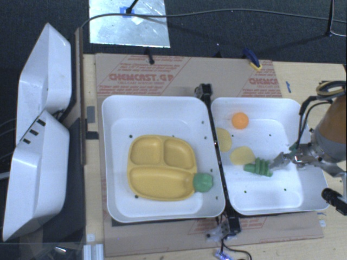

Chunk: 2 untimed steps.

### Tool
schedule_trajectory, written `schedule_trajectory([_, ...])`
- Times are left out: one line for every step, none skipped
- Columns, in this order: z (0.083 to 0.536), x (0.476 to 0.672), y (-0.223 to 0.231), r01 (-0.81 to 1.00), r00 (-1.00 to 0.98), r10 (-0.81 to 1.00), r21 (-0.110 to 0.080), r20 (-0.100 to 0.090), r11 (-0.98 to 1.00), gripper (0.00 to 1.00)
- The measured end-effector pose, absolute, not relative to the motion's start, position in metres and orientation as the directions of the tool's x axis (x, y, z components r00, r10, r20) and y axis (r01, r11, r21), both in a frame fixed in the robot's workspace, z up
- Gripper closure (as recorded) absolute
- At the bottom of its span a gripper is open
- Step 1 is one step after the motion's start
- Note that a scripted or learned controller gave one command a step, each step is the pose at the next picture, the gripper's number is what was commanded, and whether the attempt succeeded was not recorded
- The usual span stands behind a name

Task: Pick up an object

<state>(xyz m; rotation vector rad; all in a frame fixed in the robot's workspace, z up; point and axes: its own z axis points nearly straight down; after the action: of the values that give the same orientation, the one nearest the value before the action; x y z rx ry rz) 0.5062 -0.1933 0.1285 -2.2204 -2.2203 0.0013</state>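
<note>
End effector [279,160] beside green toy [258,168], grip unclear; yellow pieces [242,155], orange ball [239,120] near.

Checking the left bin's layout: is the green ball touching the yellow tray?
Touching. The camera view shows the green ball pressed against the lower right corner of the yellow tray, with no white bin floor between them.

Right bin [293,199] lower half bare – upper crowded: orange ball [240,120], green toy [258,168].
</note>
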Motion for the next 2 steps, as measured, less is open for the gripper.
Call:
schedule_trajectory([0.141,0.507,-0.193,1.0,0.0,1.0,0.002,-0.001,0.0,1.0])
schedule_trajectory([0.186,0.503,-0.189,1.0,-0.001,1.0,0.004,-0.001,0.001,1.0])
